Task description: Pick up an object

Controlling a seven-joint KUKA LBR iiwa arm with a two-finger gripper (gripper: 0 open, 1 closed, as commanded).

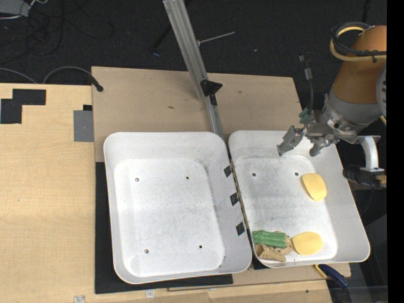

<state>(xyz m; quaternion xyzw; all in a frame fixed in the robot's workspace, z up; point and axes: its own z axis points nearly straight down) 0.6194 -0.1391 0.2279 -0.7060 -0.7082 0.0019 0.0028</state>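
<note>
Fingers on the gripper [304, 143] are spread apart with nothing between them, hovering over the right bin's [353, 232] far end. Looks like the approach step; next it needs to drop onto the nearby yellow piece [314, 186] and close.

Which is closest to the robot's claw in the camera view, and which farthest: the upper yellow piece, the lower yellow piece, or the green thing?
From the gripper:
1. Upper yellow piece, right bin, just below it.
2. Lower yellow piece, near front edge.
3. Green thing, front-left corner; nearly tied with 2.
</note>
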